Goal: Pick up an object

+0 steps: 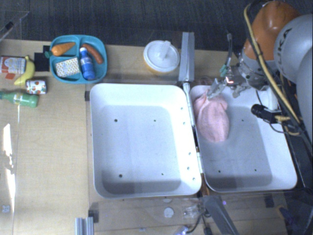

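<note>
While the cloth (212, 118) is bunched at the right bin's (264, 180) upper-left corner, against the wall shared with the left bin (142, 146), the gripper (218, 86) is seen at the cloth's top edge. Whether fabric is pinched cannot be told. A corner approach was probably forced by the cloth's place. Cup (161, 57) and tray (78, 58) are kept outside, beyond the bins.

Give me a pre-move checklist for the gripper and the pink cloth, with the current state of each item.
1. Target in the bin: ok, the pink cloth lies in the right bin.
2. Gripper over target: ok, at the cloth's top end.
3. Cloth gripped: cannot tell.
4. Cloth clear of the bin wall: not ok, it lies against the left wall.
5. Cloth lifted: not ok, it rests on the bin floor.
</note>
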Motion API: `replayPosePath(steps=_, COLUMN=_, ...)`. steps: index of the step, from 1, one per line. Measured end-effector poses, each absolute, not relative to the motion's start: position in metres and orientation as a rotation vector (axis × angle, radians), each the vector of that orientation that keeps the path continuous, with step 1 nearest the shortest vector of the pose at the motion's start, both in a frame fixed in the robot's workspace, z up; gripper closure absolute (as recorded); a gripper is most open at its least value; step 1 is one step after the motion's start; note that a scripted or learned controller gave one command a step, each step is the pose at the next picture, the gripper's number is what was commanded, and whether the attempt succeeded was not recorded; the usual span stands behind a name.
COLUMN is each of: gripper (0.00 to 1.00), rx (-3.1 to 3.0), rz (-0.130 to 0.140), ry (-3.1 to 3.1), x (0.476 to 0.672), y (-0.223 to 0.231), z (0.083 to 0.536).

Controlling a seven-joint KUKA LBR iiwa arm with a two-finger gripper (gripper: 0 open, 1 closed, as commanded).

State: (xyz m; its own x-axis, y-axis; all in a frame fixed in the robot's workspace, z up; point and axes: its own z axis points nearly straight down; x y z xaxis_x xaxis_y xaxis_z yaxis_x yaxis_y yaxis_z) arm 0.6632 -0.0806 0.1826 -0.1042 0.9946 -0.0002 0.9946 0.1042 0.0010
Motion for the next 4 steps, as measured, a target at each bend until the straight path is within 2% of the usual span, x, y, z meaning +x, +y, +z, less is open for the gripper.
replayPosePath(steps=1, gripper=0.0, rx=1.993, rz=0.002, ry=2.425, x=0.661, y=-0.117, z=0.11)
replayPosePath(steps=2, gripper=0.0, rx=1.894, rz=0.02, ry=2.484, x=0.634, y=-0.137, z=0.094)
replayPosePath(steps=3, gripper=0.0, rx=1.826, rz=0.01, ry=2.535, x=0.665, y=-0.092, z=0.094)
replayPosePath(steps=4, gripper=0.0, rx=1.704, rz=0.018, ry=2.614, x=0.632, y=-0.094, z=0.095)
